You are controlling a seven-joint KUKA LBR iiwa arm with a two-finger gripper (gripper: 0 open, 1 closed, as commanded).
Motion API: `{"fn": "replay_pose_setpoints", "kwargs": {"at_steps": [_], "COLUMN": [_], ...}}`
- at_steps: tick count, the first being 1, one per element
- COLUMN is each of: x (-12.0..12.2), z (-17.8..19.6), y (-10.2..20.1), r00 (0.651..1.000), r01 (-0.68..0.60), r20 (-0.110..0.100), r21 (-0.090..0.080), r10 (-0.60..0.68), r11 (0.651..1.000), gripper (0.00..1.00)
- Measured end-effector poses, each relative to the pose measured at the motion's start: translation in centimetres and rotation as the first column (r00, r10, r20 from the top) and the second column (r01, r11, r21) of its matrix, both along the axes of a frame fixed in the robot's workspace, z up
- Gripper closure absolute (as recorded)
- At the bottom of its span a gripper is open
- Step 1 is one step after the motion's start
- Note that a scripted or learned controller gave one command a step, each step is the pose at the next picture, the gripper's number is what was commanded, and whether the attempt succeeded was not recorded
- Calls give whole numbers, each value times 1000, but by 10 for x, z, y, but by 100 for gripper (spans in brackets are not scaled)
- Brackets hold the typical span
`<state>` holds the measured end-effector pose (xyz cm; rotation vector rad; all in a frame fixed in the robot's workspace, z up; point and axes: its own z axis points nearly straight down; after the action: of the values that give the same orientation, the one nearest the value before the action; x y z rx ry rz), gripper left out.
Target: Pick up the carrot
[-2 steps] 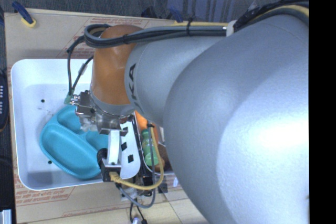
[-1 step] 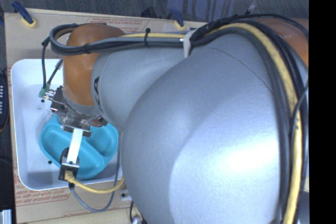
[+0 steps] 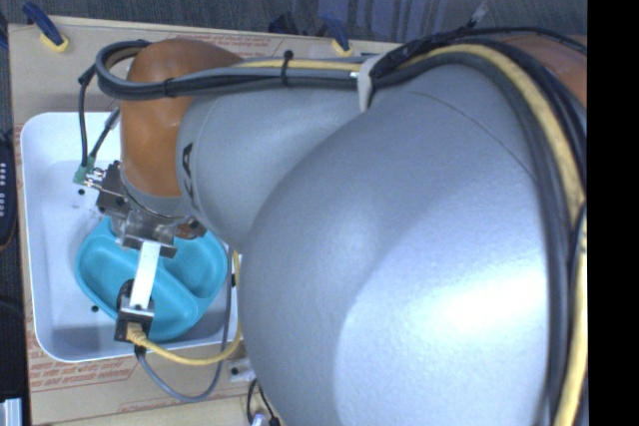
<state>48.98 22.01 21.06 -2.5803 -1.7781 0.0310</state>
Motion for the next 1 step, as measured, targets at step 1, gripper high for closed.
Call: {"fn": "replay_pose_setpoints", "kwargs": {"at_steps": [1], "x": [35], "z": [4], "y": [-15], "r00": [962], "r01": [-273], "r20": [15], "r21": [2], "r10": [273], "r11": [962], "gripper": [100]}}
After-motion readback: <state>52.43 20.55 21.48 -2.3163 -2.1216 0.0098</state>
